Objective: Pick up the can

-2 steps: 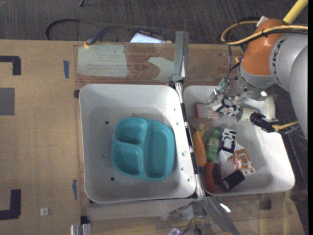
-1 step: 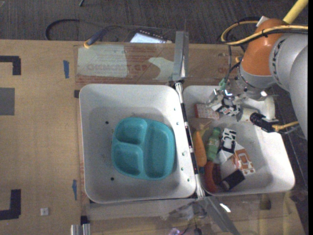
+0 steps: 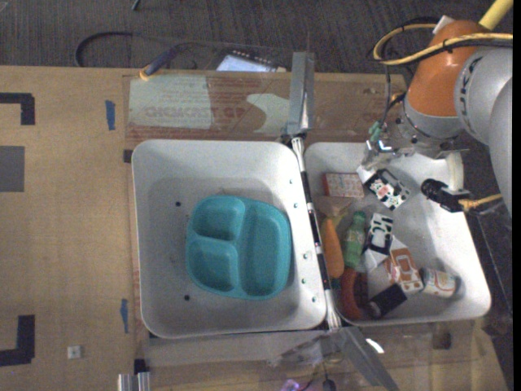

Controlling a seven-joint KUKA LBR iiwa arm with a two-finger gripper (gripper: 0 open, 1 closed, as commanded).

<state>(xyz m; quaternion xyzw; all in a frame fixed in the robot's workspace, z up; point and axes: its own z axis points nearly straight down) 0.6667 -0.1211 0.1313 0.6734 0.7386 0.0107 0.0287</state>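
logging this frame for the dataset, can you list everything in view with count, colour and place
bins: 2, white, side by side on the bench
tray: 1, teal, three compartments, in the left bin
can: 1, white and orange, lying at the right bin's near right
carrot: 1, orange, right bin's left edge
bottle: 1, green, beside the carrot
small box: 1, pinkish, right bin's far left
gripper: 1, over the right bin's far edge

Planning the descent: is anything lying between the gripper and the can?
Yes: a black-and-white box and a black-and-white packet lie in the right bin between the gripper and the can.
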